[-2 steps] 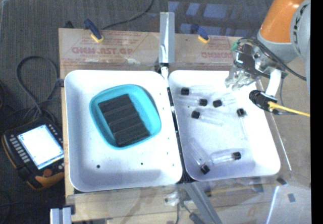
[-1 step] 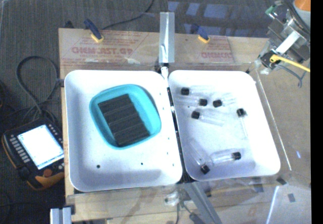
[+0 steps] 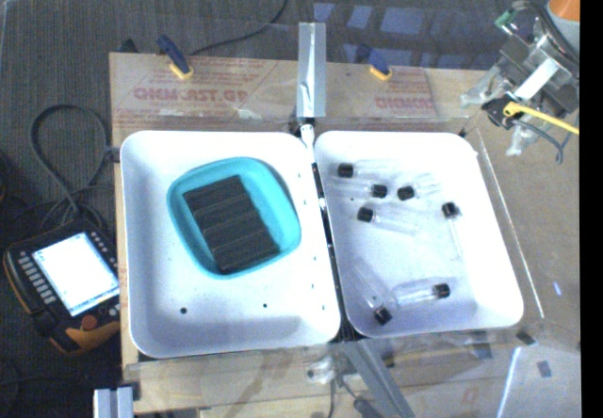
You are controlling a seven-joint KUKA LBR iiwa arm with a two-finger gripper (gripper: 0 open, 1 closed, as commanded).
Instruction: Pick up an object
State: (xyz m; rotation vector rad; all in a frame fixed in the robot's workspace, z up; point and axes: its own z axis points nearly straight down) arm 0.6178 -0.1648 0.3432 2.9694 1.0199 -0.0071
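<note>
The pincer (image 3: 521, 91) hangs beyond the right bin's (image 3: 490, 218) far right corner; its opening I cannot tell. Clear vials (image 3: 415, 293) lie scattered there, ready for picking.

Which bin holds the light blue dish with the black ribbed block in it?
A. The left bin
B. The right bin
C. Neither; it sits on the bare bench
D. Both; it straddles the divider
A: the light blue dish lies wholly inside the left bin, while the right bin holds small clear vials with black caps.
</note>
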